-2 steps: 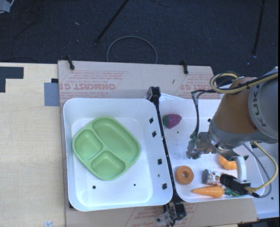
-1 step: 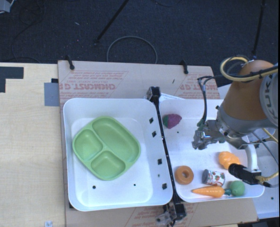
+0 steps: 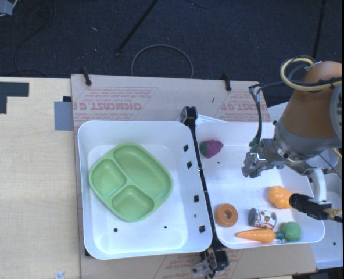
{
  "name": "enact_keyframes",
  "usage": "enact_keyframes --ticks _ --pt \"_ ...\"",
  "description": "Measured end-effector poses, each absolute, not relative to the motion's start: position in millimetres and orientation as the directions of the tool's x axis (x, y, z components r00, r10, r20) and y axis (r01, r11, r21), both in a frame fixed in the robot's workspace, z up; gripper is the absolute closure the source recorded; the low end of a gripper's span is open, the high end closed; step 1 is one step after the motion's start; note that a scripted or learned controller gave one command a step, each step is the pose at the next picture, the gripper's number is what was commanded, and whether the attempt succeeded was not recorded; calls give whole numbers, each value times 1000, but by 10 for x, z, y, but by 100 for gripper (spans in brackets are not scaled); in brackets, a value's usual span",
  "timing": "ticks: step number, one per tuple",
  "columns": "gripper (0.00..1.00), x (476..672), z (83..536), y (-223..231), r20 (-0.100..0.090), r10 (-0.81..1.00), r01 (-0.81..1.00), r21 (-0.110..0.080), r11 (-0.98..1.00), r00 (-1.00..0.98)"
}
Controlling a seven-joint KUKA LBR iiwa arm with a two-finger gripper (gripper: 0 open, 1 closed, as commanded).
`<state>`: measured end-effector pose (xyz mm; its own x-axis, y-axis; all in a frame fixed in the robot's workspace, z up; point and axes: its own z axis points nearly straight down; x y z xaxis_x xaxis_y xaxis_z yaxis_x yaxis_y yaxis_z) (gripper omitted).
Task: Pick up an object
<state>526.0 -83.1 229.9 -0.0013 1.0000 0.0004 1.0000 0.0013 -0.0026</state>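
Open floor mid right bin (image 3: 233, 182) (toys (image 3: 259, 218) crowding its near edge, beet (image 3: 211, 148) far-left).

A single fixed camera is looking down from above the bench at a slant, from far enough back to be taking in both white bins whole. The left bin (image 3: 96, 237) is sitting near the frame's centre and the right bin (image 3: 230, 156) beside it toward the right. Dark floor is filling the top strip, and a pale wooden surface (image 3: 27, 185) is running along the left. The arm (image 3: 311, 109) is entering from the right edge.
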Motion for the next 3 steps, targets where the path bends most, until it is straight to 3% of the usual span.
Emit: enact_keyframes --ticks 1,3 --pt "100 5195 2266 -287 3 1000 1000 -8 5 -5" --pt "100 5305 2027 754 1 1000 1000 -9 5 -5"
